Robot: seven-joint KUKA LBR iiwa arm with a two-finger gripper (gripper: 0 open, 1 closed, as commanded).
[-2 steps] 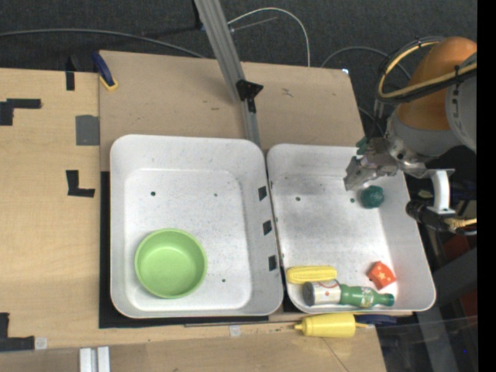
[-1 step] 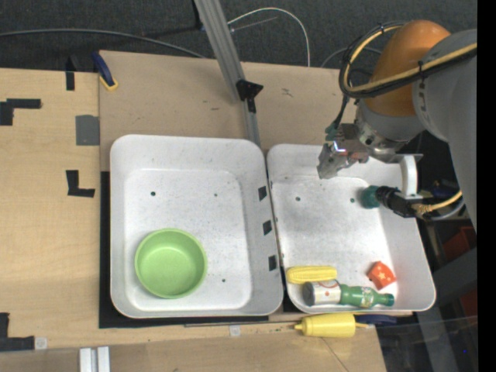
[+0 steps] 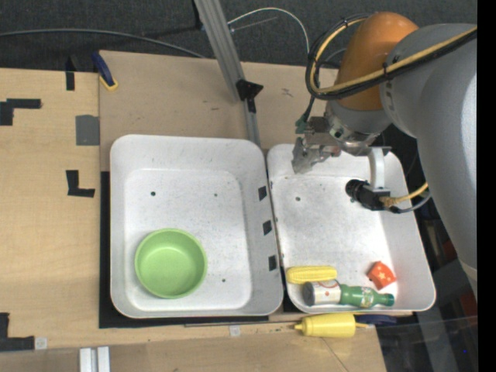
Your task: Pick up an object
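Green bottle (image 3: 350, 294) at right bin's (image 3: 341, 223) near edge, well apart from hand (image 3: 310, 155); hand state unclear.

Grey arm (image 3: 442, 91) — orange band (image 3: 372, 49), black-and-yellow cables (image 3: 341, 37).

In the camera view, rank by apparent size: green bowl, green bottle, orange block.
1. green bowl, clearly largest.
2. green bottle, lying on its side.
3. orange block, smallest.

Pale wooden bench (image 3: 46, 231) with black tape marks (image 3: 76, 183), dark carpeted floor (image 3: 93, 6) beyond, a slanting grey metal pole (image 3: 221, 41).
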